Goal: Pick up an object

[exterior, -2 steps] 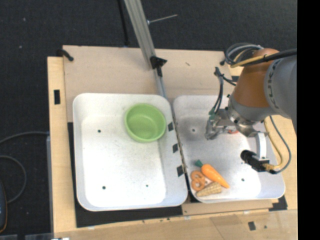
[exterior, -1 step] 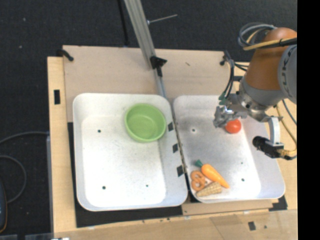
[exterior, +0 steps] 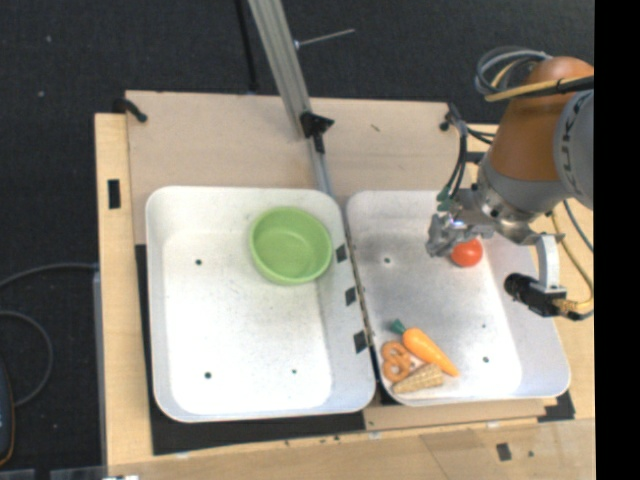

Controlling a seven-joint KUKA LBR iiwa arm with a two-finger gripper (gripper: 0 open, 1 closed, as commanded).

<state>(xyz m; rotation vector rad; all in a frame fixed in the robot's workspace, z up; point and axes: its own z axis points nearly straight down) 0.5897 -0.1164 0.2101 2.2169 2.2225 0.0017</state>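
A small red tomato-like ball (exterior: 467, 254) is in the right bin (exterior: 520, 368), towards its far right. My gripper (exterior: 446, 239) hangs right at the ball's upper left, touching or just over it; I cannot tell whether it grips the ball. An orange carrot with a green top (exterior: 428, 347), an orange pretzel-shaped piece (exterior: 396, 360) and a pale corn cob (exterior: 420, 378) lie together in the right bin's near left corner. A green bowl (exterior: 290, 245) sits upright in the left bin (exterior: 200, 368), near its far right side.
A slanted metal pole (exterior: 285, 63) comes down to the bench just behind where the two bins meet. A black part with cables (exterior: 535, 293) sticks out from the arm over the right bin's right side.
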